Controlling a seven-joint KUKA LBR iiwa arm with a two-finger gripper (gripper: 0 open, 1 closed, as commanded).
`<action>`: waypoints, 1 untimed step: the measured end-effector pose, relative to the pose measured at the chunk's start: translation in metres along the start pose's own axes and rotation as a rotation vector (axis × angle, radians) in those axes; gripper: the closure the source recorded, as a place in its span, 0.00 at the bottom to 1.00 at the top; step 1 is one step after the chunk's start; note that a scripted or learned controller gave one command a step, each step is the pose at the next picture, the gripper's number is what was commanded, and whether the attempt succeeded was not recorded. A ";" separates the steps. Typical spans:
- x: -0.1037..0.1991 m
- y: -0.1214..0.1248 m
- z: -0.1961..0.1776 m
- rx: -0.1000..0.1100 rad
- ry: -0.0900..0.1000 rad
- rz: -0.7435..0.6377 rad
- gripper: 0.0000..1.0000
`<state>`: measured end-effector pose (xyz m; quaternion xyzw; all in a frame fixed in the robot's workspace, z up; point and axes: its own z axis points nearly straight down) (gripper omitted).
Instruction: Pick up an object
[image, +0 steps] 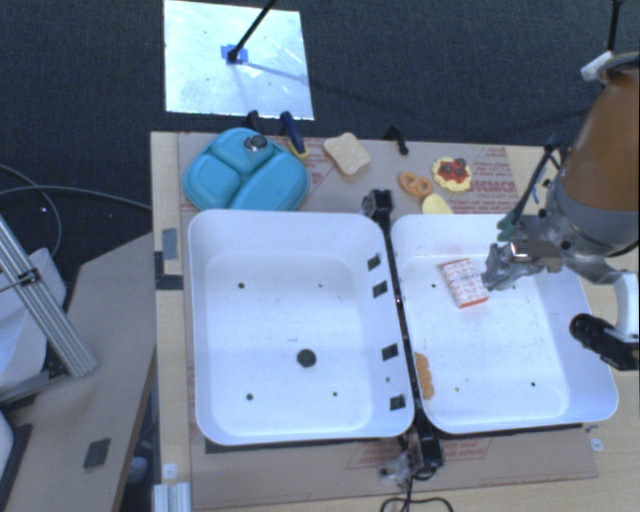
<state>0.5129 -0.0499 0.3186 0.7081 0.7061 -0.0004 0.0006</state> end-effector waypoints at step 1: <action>0.077 0.000 0.077 0.005 0.004 -0.013 1.00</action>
